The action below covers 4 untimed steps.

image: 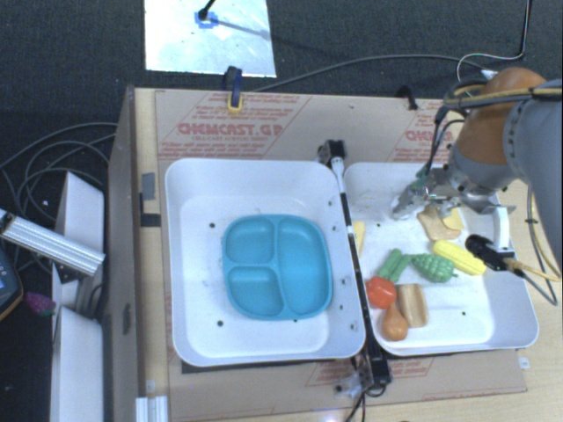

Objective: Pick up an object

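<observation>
We judge the yellow plastic toy corn cob (458, 256), just below the two-finger gripper (420, 197), light, stiff and slick; grip mid-body. Jaw state: we cannot tell.

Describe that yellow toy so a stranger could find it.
Look in the right-hand shallow white bin, near its right side. The yellow plastic corn cob lies beside a green leafy toy. It alone is bright yellow with a bumpy surface.

Setting: robotics lab | Evidence: grey arm (528, 139) over two white bins (176, 236) on a cardboard-lined bench (264, 117) | loose cables (53, 148) on dark carpet | toy food (435, 266), blue tray (275, 266)
</observation>
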Tool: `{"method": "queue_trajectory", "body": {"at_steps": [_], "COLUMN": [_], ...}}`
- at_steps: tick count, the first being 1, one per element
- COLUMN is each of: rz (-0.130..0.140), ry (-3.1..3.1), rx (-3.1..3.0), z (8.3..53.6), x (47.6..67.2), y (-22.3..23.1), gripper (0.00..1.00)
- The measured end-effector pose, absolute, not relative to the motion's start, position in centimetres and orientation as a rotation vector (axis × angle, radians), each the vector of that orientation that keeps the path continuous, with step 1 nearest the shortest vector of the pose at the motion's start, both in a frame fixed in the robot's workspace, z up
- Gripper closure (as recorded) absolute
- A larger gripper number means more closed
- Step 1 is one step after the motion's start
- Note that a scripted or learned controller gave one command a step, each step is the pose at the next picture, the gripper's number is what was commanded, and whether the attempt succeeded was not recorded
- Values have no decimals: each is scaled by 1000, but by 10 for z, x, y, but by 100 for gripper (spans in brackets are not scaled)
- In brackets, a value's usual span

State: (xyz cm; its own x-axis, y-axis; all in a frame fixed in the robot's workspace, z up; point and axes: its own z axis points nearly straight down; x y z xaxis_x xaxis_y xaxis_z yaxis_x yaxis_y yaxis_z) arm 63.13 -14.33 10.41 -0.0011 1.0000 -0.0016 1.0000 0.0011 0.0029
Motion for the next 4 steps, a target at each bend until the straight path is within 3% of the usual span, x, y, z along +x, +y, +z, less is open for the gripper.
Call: {"method": "queue_trajectory", "body": {"at_steps": [1,2,3,4], "rz": [1,2,2,1], "ry": [2222,2222,2223,2221], "rx": [2216,2219,2215,2218], "z": [85,85,103,124], "x": [645,565,616,592], "y": [-207,-154,-184,-183], "gripper": [0,0,0,0]}}
